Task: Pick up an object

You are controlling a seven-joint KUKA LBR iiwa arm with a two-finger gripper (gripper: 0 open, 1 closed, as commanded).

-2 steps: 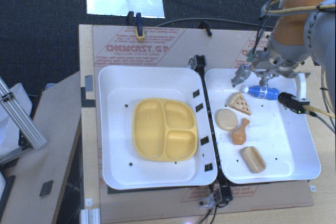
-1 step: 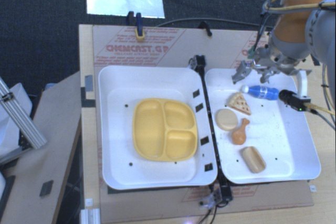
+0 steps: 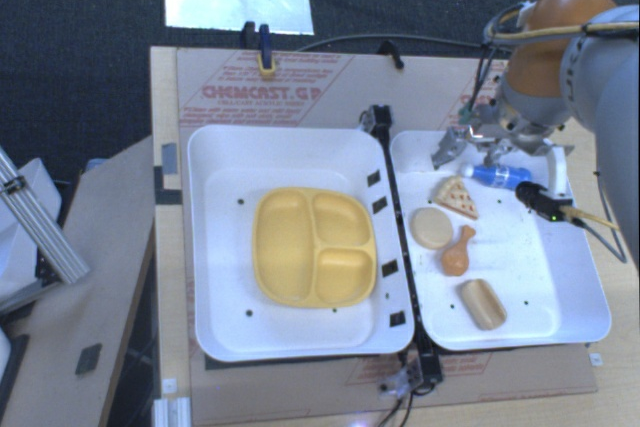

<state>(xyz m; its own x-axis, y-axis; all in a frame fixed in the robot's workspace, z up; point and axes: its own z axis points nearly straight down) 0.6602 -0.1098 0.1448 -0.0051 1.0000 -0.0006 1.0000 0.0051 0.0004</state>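
Objects to pick from lie in the right bin (image 3: 590, 315), none of them lifted as yet. Going left to right: the left bin (image 3: 215, 215) carries a yellow tray (image 3: 312, 245) with three compartments, lying flat near its middle. Across the divider, the right bin has a pizza slice (image 3: 457, 198), a round biscuit (image 3: 432, 227) just below it, a drumstick (image 3: 457, 253) beside the biscuit, and a bread roll (image 3: 482, 304) nearer the front edge. A blue bottle (image 3: 502, 177) lies on its side at the back, just right of the pizza slice.

The pincer (image 3: 472, 147) hangs over the back of the right bin, close to the bottle's left end, with its fingers spread and nothing between them. The desk (image 3: 300, 85) under both bins is a board with red lettering.

As I judge it, the task is at the approach stage: the arm is placed over the objects, but closing, gripping and lifting are all left to do.
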